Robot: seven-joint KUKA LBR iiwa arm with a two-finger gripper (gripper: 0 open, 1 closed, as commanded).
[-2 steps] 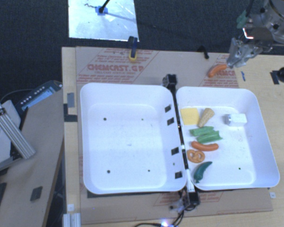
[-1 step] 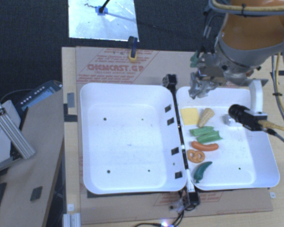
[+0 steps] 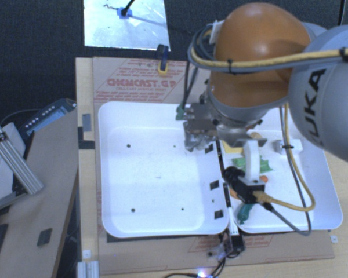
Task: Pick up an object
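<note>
Nearest the camera, along the front edge of the counter [image 3: 162,253], a cable clip sits at the seam between the two bins. Just above it, at the front of the right bin [image 3: 327,213], a teal scrap [image 3: 244,213] lies close to the divider, partly under a yellow cable [image 3: 296,181] that loops down from the arm. It looks thin and soft, probably light, and likely to crumple rather than resist; a pinch across its bunched middle would suit better than at a loose edge.

A little farther in, a green piece [image 3: 261,167] lies flat with a small orange bit [image 3: 263,179] touching its near side and a white upright part of the tool crossing it. The green piece seems flat and light, so it may slide on the smooth plastic; taking it at a raised edge is my guess. A pale yellow-orange item [image 3: 255,136] peeks out beyond it, mostly hidden, and a small white block [image 3: 278,146] lies to its right.

The left bin [image 3: 113,172] shows bare floor with a few dark dots.

Farther still, the claw [image 3: 195,133] hangs over the divider near the back of the bins; I cannot tell its state, since the orange wrist [image 3: 258,51] covers much of it. Nothing is visibly held. Beyond, printed cardboard [image 3: 136,83] lies under the bins
</note>
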